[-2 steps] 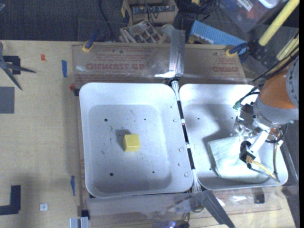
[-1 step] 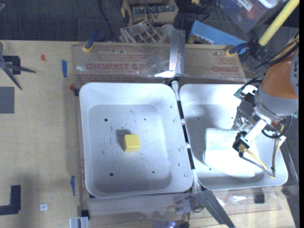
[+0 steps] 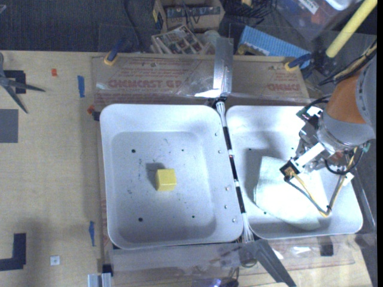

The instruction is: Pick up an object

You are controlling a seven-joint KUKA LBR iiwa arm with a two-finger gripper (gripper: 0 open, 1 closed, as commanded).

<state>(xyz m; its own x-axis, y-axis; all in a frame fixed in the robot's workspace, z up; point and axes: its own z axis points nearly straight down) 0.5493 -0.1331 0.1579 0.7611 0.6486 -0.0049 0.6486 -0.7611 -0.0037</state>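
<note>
Now my arm (image 3: 350,109) reaches in from the right, wrist bent down over the right bin (image 3: 353,223). That bin holds a pale sheet (image 3: 278,196). The left bin (image 3: 119,124) holds a yellow block (image 3: 166,179) near its middle. My gripper (image 3: 311,187) hangs low over the sheet, spread wide, with nothing between its fingers, well apart from the block.

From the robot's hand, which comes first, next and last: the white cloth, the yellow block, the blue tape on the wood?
1. White cloth, right bin, just beside the hand.
2. Yellow block, left bin.
3. Blue tape, bench's far left.
</note>
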